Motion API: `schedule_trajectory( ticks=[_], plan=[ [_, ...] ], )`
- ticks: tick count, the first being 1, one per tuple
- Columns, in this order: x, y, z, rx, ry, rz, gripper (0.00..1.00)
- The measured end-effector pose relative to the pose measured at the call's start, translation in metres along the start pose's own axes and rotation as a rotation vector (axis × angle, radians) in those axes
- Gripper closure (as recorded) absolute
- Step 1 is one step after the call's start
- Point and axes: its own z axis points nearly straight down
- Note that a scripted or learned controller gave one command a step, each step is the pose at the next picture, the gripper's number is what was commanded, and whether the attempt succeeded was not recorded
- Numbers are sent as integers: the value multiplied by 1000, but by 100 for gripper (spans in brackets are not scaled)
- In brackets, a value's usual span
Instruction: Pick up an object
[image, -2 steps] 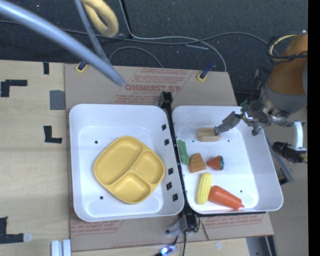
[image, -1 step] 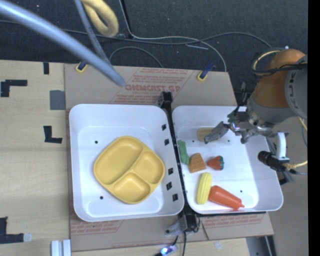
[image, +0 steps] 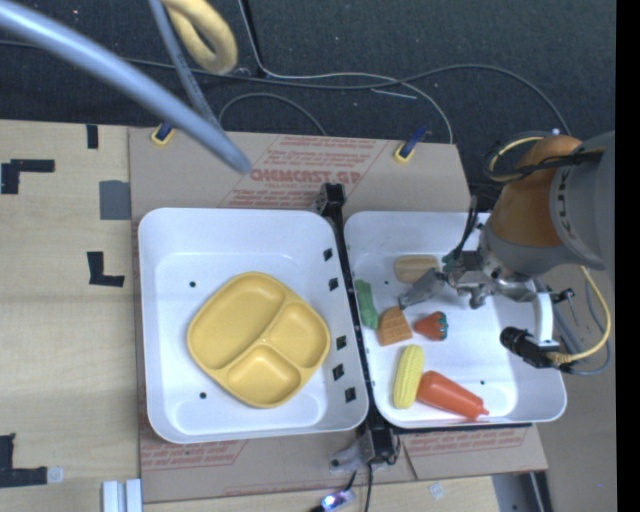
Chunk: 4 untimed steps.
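Setting: robotics lab bench.
Two white bins (image: 160, 300) sit on cardboard (image: 300, 165) over a wood-grain bench (image: 60, 330) with black tape marks (image: 100, 268); loose cables (image: 330, 90) cross dark carpet (image: 450, 40); grey arm (image: 560, 215) at right; toy food (image: 408, 375) and a yellow tray (image: 258, 338) as test items.

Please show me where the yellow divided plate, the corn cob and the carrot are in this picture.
yellow divided plate (image: 258, 338): camera view, on the ridge between its compartments.
corn cob (image: 407, 376): camera view, middle of the cob.
carrot (image: 450, 395): camera view, middle of its orange body.
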Motion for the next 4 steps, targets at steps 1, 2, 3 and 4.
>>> schedule_trajectory(
  ticks=[1, 2, 3, 4],
  plan=[
    [1, 1, -13, -4, 0, -2, 100],
    [8, 7, -72, -10, -1, -2, 100],
    [8, 8, -117, -11, -1, -1, 100],
    [66, 6, -106, -5, 1, -6, 100]
  ],
)
